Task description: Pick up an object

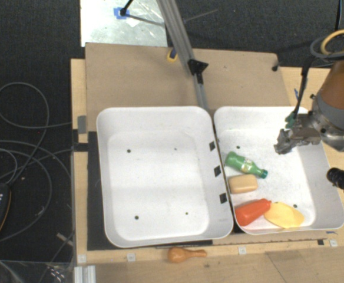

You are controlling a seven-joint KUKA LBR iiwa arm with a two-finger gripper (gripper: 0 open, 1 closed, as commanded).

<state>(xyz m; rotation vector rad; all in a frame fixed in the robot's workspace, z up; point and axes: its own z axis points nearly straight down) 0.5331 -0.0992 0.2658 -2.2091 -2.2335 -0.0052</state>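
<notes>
your gripper (pixel 284 145) hangs over the right bin (pixel 319 175), above bare floor; i can't tell how its jaws stand. the bottle (pixel 245 164), block (pixel 243 184), red piece (pixel 252 210) and yellow piece (pixel 284 215) crowd the bin's near-left side, likely easier reached there.

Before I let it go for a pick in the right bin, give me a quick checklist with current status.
1. Objects in right bin: green bottle, tan block, red piece, yellow piece: ok.
2. Gripper over right bin: ok.
3. Gripper above an object: not ok, it hangs to the right of the bottle.
4. Finger opening: cannot tell.
5. Objects separated: not ok, red and yellow pieces touch.
</notes>
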